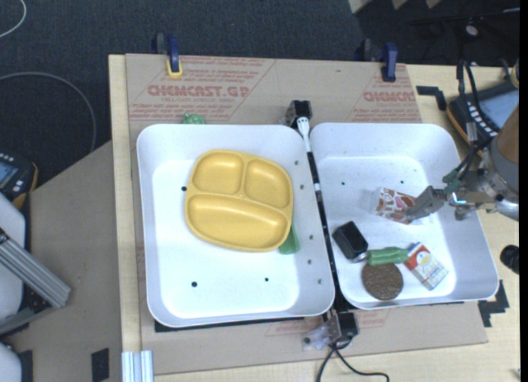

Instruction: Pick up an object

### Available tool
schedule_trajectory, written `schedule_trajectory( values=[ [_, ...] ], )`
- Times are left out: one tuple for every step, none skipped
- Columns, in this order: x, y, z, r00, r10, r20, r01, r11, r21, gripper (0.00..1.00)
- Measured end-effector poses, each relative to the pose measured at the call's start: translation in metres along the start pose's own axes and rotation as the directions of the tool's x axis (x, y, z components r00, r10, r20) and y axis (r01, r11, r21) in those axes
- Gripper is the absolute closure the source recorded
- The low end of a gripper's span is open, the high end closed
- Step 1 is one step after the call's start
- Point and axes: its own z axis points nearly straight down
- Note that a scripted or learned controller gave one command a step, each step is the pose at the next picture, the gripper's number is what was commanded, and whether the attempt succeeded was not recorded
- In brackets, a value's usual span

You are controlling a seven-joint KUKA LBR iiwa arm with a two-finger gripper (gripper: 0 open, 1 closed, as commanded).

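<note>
Toward three o'clock in the right bin [363,145], the gripper [422,205] is seen beside a red-and-white packet [394,203]; its state cannot be told. The flat packet could be nudged away, or the black block [350,240] at seven o'clock struck.

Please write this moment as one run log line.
end effector: over right bin | nearest: small packet | yellow plate: left bin

Bright even overhead light, mild glare on white bins [165,157], soft shadows, slightly grainy, low-resolution focus
</note>
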Motion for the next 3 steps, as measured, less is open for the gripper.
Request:
schedule_trajectory(
  values=[
    [0.009,0.003,-0.185,1.0,0.004,0.005,-0.004,1.0,-0.01,0.0],
    [0.097,0.002,0.03,1.0,0.003,-0.005,-0.003,1.0,0.03,0.0],
    [0.092,0.006,0.012,1.0,0.009,0.0,-0.009,1.0,0.009,1.0]
  ],
)
